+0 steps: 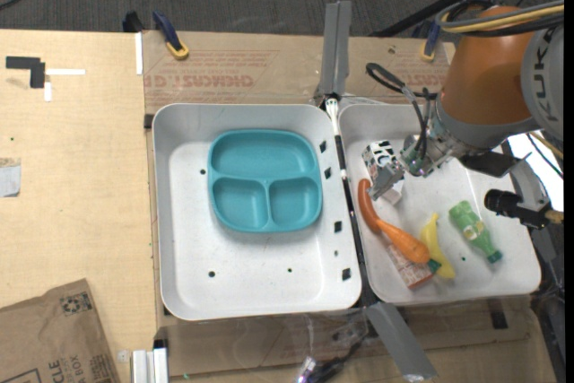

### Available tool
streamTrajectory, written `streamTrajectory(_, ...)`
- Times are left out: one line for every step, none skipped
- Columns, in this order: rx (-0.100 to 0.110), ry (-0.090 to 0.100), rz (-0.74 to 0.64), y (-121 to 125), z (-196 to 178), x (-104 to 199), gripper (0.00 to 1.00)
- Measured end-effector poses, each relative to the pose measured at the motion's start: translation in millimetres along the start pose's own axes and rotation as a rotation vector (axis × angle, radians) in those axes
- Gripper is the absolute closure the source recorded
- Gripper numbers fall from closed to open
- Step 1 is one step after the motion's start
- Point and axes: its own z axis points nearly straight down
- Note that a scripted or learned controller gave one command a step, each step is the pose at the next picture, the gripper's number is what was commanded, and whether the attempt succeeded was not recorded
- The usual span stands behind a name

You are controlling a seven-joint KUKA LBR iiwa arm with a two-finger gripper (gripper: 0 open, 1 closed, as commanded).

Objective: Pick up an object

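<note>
At the far left lies the bare wooden bench (72, 193), with a brown cardboard piece (54, 336) in the lower left corner of the frame. Next comes the left bin (179, 282), holding a teal divided plate (265, 180) in its upper middle. A grey divider post (335, 49) stands at the top between the two bins.

The right bin (502, 278) holds the objects. Near its left wall an orange carrot (387, 227) lies slanting down to the right, over a flat reddish packet (408, 269). Just right of it sits a yellow banana (434, 245), and further right a green bottle (473, 229) lies on its side.

The gripper (387, 175) hangs over the upper left part of the right bin, beside a small black-and-white block (380, 155). Whether its fingers are apart or together I cannot tell. The grey arm with its orange band (489, 67) fills the upper right.
</note>
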Motion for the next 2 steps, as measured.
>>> streamTrajectory(0.0,0.0,-0.017,4.0,74.9,-58.5,0.0)
streamTrajectory(-0.001,0.0,-0.013,3.9,66.1,-59.6,1.0)
